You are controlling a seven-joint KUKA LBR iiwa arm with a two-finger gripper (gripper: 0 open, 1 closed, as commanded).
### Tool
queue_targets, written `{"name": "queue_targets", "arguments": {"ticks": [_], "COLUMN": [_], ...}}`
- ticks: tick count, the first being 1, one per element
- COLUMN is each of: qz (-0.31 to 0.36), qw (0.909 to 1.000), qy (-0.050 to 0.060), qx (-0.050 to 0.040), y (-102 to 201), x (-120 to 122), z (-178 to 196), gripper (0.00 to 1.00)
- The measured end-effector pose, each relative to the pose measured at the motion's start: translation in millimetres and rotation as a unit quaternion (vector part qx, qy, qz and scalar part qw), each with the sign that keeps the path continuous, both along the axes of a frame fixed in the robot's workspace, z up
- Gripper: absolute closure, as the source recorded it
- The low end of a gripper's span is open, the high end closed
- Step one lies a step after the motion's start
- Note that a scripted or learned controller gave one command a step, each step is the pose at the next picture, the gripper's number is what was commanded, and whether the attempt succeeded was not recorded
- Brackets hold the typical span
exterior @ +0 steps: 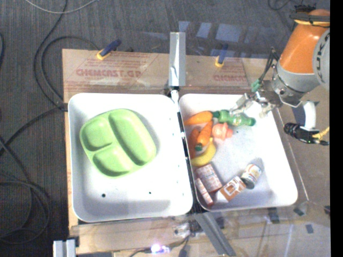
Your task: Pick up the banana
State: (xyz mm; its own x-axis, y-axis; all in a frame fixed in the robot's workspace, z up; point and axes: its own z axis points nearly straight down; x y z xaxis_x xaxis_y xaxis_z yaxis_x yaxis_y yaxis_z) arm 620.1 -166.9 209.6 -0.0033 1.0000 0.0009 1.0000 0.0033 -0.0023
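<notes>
While end effector (251,101) hovers, banana (206,155) lies below-left.

Both white bins (128,208) look like smooth, slightly glossy plastic. The green divided plate (118,142) has a soft plastic sheen. The banana (206,154) appears smooth and matt. The table (128,71) top looks like matt brown cardboard; the arm's orange band (303,50) is glossy.
</notes>
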Motion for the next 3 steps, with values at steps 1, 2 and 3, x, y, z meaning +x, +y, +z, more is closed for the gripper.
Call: {"name": "queue_targets", "arguments": {"ticks": [1, 2, 3], "qz": [0.162, 0.188, 0.223], "qw": [0.9868, 0.982, 0.9747], "qy": [0.0, -0.012, -0.01], "qx": [-0.0006, -0.0046, -0.0055], "y": [21.5, 46.0, 62.6], "x": [27.4, -18.3, -56.7], "z": [-41.1, -99.7, -118.2], "gripper": [0.0, 0.0, 0.0]}}
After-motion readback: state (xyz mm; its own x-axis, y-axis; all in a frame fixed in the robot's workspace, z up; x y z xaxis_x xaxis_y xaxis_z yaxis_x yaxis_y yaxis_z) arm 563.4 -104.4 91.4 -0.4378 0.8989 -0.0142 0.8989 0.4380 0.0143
